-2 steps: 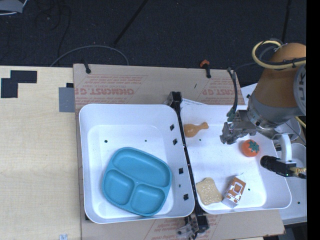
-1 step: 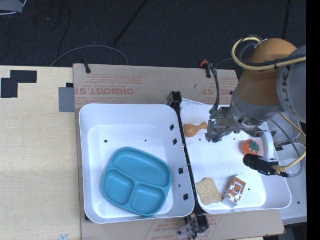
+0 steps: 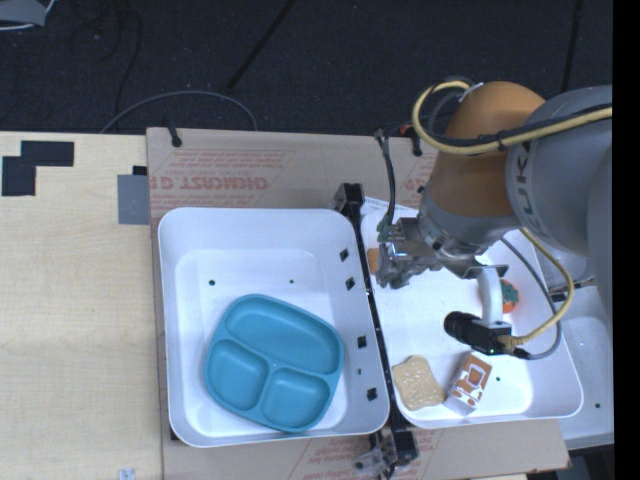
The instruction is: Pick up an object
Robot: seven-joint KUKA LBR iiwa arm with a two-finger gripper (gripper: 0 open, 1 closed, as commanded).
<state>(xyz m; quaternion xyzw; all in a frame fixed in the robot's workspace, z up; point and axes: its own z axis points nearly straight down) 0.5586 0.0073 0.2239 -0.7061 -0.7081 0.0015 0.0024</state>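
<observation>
You're low in the right-hand shallow white plastic bin (image 3: 560,393). Whether the two-finger gripper (image 3: 392,263) has closed on anything, I cannot tell. The pale beige slice (image 3: 417,383) and small orange-and-white card (image 3: 469,382) lie toward that bin's near edge; centre squarely over one before descending.

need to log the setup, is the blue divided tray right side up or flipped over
Right side up: the blue tray lies flat in the left bin with its three compartments facing up.
</observation>
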